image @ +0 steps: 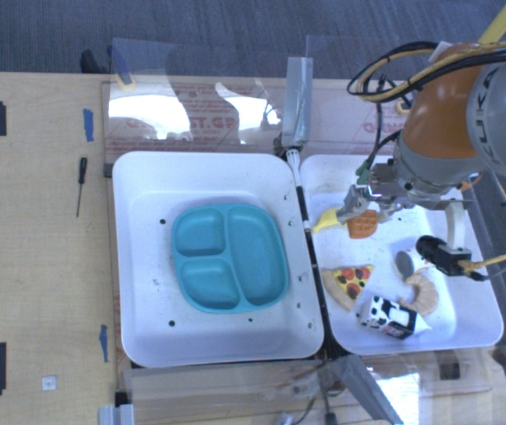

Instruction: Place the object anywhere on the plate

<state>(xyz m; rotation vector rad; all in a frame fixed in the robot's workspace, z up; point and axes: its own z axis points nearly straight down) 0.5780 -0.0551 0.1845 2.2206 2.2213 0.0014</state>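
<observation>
Nearest, the black-and-white toy (pixel 387 316) lies idle while the gripper (pixel 363 209), clamped on an orange piece (pixel 361 227), could drop it before reaching the plate (pixel 230 257) at nine o'clock.

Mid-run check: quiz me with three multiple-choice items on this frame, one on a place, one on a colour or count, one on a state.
1. Where is the plate?
A. In the left bin
B. In the right bin
C. On the bare bench

2. How many compartments does the plate have?
A. Two
B. Three
C. Four

3. How does the pizza slice lie?
A. On the plate
B. Flat on the right bin's floor
C. Leaning on the bin's wall

Answers: 1 A, the teal plate sits mid-floor in the left bin. 2 B, ridges split it into three wells. 3 B, it lies flat in the right bin, below the gripper.
</observation>
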